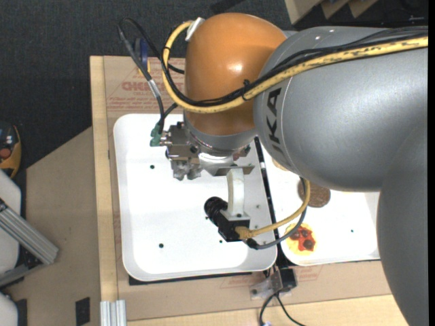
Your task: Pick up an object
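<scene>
My gripper (181, 170) hangs under the orange wrist band over the back half of the left white bin (146, 253). The arm's bulk hides what lies straight below it. In the right bin (353, 248) a small red and yellow object (303, 238) lies near the front left corner. A tan round object (317, 196) sits just behind it, partly covered by the arm. Nothing shows held in the gripper.
The grey arm covers most of the right bin and the divide between the bins. Both bins rest on a cardboard-coloured bench (102, 182). A small black connector (285, 278) sits at the bench's front edge.
</scene>
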You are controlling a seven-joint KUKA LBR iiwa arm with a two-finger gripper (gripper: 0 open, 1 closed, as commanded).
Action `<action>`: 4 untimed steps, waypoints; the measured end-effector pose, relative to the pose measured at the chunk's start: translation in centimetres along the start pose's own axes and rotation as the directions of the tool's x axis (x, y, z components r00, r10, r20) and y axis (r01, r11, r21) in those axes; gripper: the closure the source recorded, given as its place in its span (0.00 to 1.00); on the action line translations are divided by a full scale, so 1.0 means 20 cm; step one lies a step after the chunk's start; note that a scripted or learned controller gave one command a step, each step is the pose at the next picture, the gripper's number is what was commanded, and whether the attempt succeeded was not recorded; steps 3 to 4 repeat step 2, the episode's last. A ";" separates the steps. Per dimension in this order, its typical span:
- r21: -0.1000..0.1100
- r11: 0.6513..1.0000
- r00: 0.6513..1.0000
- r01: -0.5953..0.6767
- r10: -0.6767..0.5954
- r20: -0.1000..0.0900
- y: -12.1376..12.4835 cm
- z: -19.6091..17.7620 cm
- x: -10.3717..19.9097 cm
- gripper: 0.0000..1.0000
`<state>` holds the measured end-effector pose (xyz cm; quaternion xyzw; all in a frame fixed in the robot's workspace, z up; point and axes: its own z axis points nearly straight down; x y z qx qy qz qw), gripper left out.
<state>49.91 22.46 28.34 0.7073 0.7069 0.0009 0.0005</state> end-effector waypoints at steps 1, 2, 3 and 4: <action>0.007 1.000 1.000 0.000 0.000 0.002 -0.03 0.07 0.00 1.00; 0.000 1.000 1.000 0.001 -0.001 -0.001 -0.05 -0.04 0.00 1.00; 0.000 1.000 1.000 0.001 -0.001 -0.001 -0.05 -0.04 0.00 1.00; 0.000 1.000 1.000 0.001 -0.001 -0.001 -0.05 -0.04 0.00 1.00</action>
